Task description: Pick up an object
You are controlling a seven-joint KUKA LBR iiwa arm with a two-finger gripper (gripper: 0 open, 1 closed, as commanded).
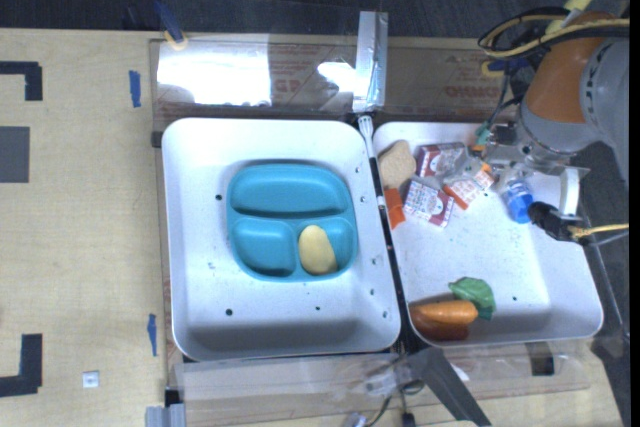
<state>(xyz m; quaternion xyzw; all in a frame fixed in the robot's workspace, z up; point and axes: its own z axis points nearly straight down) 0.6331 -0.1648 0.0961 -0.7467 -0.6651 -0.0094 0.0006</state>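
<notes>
My gripper (497,158) hangs over the far right part of the right bin (520,265), below the arm's orange band. Right beside it lie several red-and-white packets (432,187), with one crumpled packet (470,180) at its tip. A small blue object (517,201) lies just beneath the wrist. A tan bread slice (397,162) rests at the bin's far left corner, with an orange piece (393,207) below it. A carrot with a green top (447,315) lies by the near wall.
The left bin (190,215) holds a blue divided tray (290,215) with a yellow egg-shaped thing (317,249) in its near right compartment. A clear plastic panel (265,65) stands behind the bins. The middle of the right bin's floor is bare.
</notes>
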